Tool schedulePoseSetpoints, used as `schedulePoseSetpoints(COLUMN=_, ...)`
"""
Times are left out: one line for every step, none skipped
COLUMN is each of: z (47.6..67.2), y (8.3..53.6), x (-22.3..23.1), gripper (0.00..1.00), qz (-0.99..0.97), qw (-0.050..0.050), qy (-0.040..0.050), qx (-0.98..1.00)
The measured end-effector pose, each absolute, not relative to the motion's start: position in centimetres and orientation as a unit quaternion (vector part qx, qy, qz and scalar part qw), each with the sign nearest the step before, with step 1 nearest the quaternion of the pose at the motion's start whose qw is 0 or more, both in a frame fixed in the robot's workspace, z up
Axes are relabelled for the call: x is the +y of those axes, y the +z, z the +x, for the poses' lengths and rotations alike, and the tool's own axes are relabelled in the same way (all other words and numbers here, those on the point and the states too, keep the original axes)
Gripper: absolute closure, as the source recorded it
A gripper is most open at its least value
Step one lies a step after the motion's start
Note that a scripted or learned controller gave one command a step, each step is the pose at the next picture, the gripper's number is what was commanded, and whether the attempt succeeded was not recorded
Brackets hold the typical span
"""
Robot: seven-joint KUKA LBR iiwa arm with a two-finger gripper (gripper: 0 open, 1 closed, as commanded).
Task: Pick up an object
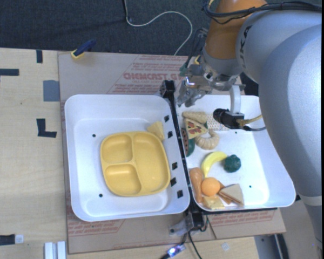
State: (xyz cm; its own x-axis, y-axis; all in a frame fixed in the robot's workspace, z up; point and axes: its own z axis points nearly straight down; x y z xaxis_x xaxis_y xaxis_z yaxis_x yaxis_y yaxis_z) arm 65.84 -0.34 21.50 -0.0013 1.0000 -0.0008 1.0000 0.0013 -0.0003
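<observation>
My gripper (pixel 188 95) hangs over the far left corner of the right bin (pixel 262 161), just above a pale bread-like piece (pixel 196 116) and a pizza slice (pixel 195 128). Nothing can be seen held in it. Further toys lie in that bin: a beige curled piece (pixel 208 141), a banana (pixel 212 160), a dark green ball-like piece (pixel 232 163), an orange (pixel 210 186), a carrot (pixel 196 179) and a sandwich wedge (pixel 233 194). A yellow wedge (pixel 156 129) sits in the left bin (pixel 81 144).
A yellow divided plate (pixel 135 163) takes up the middle of the left bin. The divider between the bins (pixel 178 155) runs right below the gripper. The arm's grey body covers the right side. A cable (pixel 156 19) lies on the dark mat behind.
</observation>
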Motion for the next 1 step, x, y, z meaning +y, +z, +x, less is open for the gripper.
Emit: schedulePoseSetpoints(z=64.76, y=22.78, x=-0.16, gripper=1.00, qz=0.707, qw=0.000, qy=-0.0008, qx=0.707)
